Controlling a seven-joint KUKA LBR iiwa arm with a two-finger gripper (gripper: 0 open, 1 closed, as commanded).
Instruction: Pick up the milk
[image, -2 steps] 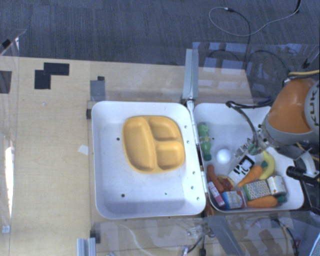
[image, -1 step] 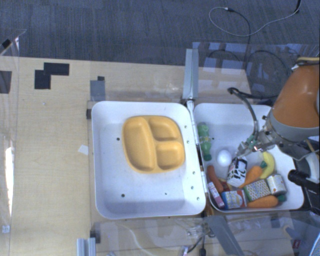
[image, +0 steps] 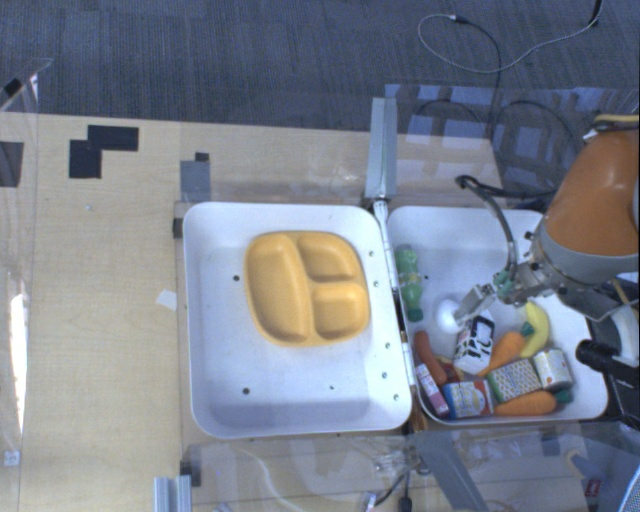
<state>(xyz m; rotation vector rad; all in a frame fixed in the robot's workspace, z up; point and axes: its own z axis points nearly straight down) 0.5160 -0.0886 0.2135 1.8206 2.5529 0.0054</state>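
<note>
The milk (image: 474, 346) is a small carton with black and white cow patches. It lies in the right bin (image: 450, 235), near the middle of its front half. My gripper (image: 478, 304) hangs just behind and above the carton, reaching in from the right under the grey and orange arm (image: 598, 200). I see nothing held in it. A pale round object (image: 445, 317) lies just left of the gripper.
Around the milk lie a carrot (image: 506, 348), a banana (image: 538, 326), a sausage (image: 428, 352), small boxes (image: 515, 380) and a second carrot (image: 526, 404). A green bottle (image: 407, 270) lies along the bin's left wall. The left bin (image: 215, 330) holds a yellow divided tray (image: 305, 286).
</note>
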